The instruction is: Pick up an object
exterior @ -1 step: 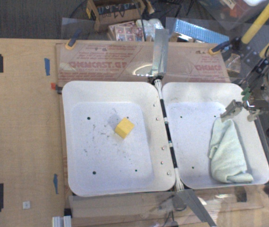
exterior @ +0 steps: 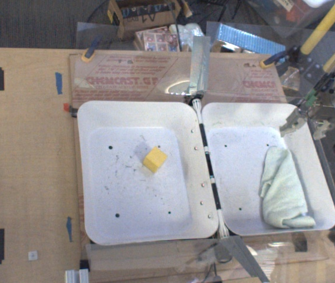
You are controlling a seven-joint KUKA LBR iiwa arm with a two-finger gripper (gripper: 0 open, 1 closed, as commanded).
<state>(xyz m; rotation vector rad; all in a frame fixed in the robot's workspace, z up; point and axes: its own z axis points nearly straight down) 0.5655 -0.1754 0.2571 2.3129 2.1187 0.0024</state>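
My gripper [exterior: 292,124]: it hangs over the far right corner of the right bin. I cannot tell how it is set, and I see nothing in it.
Yellow block [exterior: 154,160]: a small cube. It sits near the middle of the left bin, a bit toward the far edge, turned a little.
Cloth [exterior: 283,188]: pale green and bunched up. It lies along the right edge of the right bin and goes down to the near right corner. It is well apart from my gripper.
Left bin [exterior: 97,211]: white, with dark specks on its floor.
Right bin [exterior: 238,211]: white, touching the left bin along the middle.
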